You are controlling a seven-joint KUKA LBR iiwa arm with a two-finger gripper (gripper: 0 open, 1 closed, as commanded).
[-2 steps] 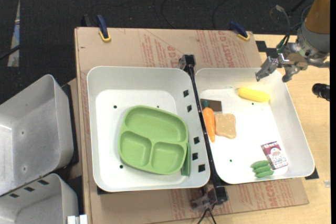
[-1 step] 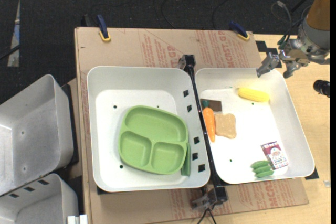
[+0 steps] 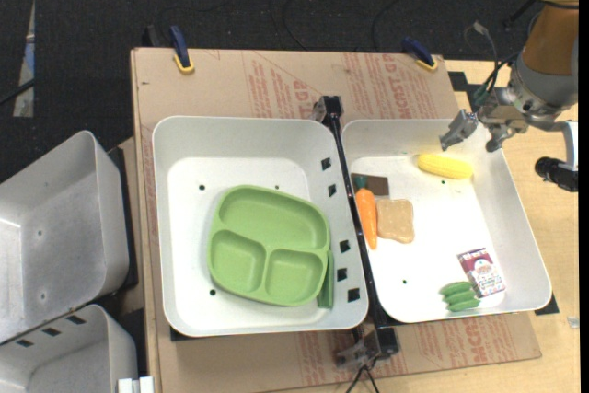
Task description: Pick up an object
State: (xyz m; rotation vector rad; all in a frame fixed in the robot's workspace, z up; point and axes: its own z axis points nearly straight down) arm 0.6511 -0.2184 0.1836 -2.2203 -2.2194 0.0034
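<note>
Claw [image 3: 479,132]: spread open, nothing between its fingers, poised over the right bin [image 3: 529,225] at its upper edge.
Nearest item: yellow corn cob [image 3: 445,166], in the right bin.
Bearing from claw: about 7 o'clock, just beside.
Long axis: 9-to-3 o'clock, tilted slightly.

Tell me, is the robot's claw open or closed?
Open. The gripper hangs above the far rim of the right bin, and its two fingers stand apart with nothing between them. The yellow corn lies just below it.
</note>
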